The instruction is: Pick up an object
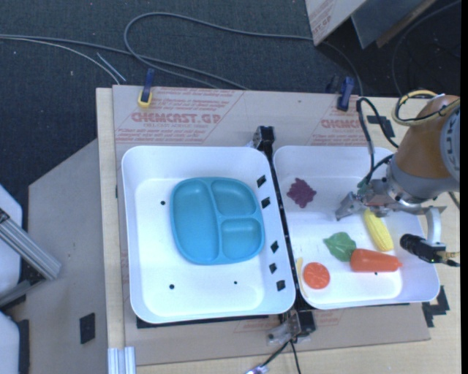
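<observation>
Gripper beside corn, mid-bin.

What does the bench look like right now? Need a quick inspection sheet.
Surface: board bearing left bin and right bin side by side.
Job's things: right bin holds purple piece, corn, green piece, carrot, orange slice.
Clutter: blue divided plate in left bin.
Gripper: gripper low in right bin beside the corn; nothing seen between its fingers.
Cables: loops on the floor behind the board; wires at the arm.
Surroundings: two clamps on the far edge; cardboard box.
</observation>
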Tool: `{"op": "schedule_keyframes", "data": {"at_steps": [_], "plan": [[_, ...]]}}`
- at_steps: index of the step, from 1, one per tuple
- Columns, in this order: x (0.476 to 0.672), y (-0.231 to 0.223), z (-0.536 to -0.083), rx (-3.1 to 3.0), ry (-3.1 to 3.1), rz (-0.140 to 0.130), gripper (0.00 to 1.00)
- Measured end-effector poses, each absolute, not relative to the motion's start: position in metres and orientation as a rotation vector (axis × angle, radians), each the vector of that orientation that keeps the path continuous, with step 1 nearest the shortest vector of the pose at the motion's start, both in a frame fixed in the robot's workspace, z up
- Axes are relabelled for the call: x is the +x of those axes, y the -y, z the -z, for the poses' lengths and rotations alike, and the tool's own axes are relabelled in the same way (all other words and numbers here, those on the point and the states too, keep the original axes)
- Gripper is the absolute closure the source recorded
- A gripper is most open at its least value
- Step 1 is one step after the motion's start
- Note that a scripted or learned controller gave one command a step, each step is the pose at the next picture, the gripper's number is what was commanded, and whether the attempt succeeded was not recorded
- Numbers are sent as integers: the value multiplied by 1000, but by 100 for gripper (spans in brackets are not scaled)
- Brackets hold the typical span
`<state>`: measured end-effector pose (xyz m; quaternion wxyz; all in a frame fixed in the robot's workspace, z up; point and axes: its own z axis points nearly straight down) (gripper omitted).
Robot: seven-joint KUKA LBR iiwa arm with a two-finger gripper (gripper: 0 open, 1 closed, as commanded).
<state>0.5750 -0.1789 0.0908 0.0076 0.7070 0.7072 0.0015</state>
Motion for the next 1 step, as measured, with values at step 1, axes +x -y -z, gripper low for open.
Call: {"op": "schedule_keyframes", "data": {"at_steps": [1], "plan": [[577,179,-104,2209,-2208,-12,100]]}}
